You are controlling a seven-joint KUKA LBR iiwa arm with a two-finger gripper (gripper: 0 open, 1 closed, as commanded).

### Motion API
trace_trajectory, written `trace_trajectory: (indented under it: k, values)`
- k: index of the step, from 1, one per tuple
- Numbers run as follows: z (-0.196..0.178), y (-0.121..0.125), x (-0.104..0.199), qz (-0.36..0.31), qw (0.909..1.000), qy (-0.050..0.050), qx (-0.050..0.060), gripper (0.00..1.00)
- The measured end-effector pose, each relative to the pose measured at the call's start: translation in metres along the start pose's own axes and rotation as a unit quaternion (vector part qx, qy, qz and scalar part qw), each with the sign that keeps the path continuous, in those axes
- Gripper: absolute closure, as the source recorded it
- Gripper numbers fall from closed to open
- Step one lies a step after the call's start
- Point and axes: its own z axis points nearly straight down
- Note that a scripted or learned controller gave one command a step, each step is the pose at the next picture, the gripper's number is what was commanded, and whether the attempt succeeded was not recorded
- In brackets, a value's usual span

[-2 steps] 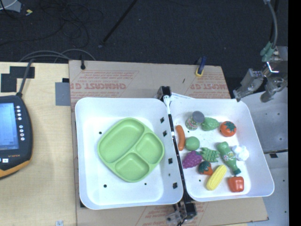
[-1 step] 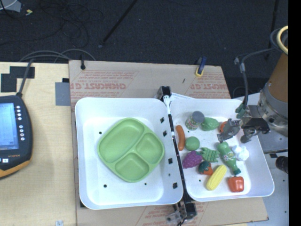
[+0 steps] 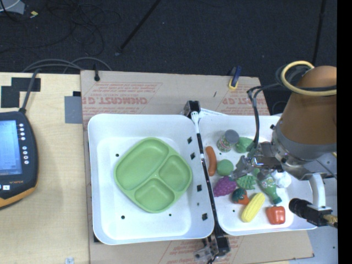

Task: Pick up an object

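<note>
My gripper [image 3: 250, 168] is low in the right bin [image 3: 286, 231], in the middle of a pile of toy foods. Just left of it lies a green ball [image 3: 224, 167], and a dark green leafy piece [image 3: 247, 181] sits right below it. Purple grapes [image 3: 224, 186], a yellow corn cob [image 3: 252, 207] and a red piece [image 3: 276, 215] lie toward the bin's front. An orange sausage-shaped piece [image 3: 210, 159] rests by the left wall. I see nothing clearly held.
A grey lump [image 3: 231, 137], a small can [image 3: 224, 144] and a green piece [image 3: 245, 144] sit at the back of the right bin. The left bin [image 3: 104, 142] holds a green divided plate [image 3: 153, 174]. A handheld control pendant [image 3: 15, 157] lies at far left.
</note>
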Motion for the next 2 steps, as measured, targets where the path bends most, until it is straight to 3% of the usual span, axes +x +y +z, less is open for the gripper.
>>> trace_trajectory:
  k: [1, 2]
  values:
    - [-0.018, -0.004, 0.072, -0.002, 1.0000, -0.001, -0.006, 1.00]
    - [-0.053, -0.006, 0.063, 0.001, 1.0000, -0.002, -0.007, 1.00]
